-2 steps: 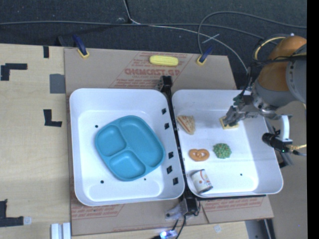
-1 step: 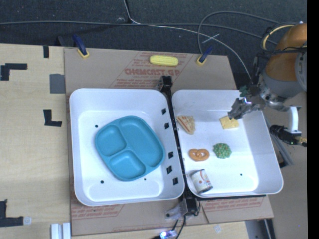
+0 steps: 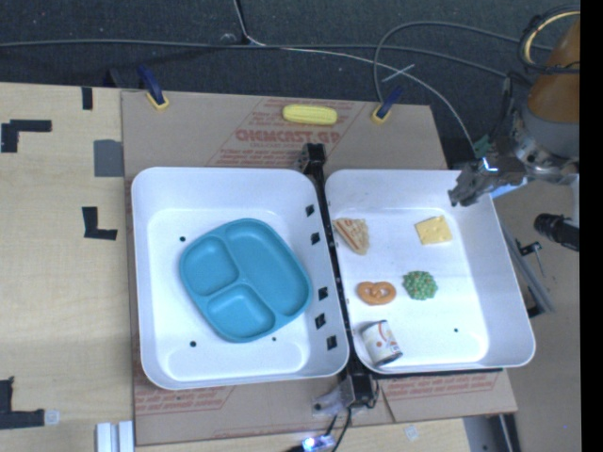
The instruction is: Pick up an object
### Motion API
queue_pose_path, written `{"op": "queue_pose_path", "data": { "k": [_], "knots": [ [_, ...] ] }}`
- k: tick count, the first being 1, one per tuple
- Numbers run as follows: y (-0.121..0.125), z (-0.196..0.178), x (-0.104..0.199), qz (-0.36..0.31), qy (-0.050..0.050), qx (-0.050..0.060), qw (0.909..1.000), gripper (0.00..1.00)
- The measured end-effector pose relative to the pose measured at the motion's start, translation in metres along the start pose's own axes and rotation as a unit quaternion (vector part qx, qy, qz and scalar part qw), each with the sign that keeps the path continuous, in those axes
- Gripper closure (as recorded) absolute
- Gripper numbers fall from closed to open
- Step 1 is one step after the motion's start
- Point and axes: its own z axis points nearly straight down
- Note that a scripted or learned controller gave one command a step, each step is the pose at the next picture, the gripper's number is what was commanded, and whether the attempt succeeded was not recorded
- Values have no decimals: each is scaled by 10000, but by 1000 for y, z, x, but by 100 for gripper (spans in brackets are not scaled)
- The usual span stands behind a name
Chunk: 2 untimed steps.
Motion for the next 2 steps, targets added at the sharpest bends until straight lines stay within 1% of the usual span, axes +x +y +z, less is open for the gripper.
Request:
{"op": "queue_pose_path", "data": {
  "k": [1, 2],
  "knots": [
    [0, -9, 0, 2, 10, 27, 10000, 100],
    [-11, -14, 53, -18, 16, 33, 10000, 100]
  ]
}}
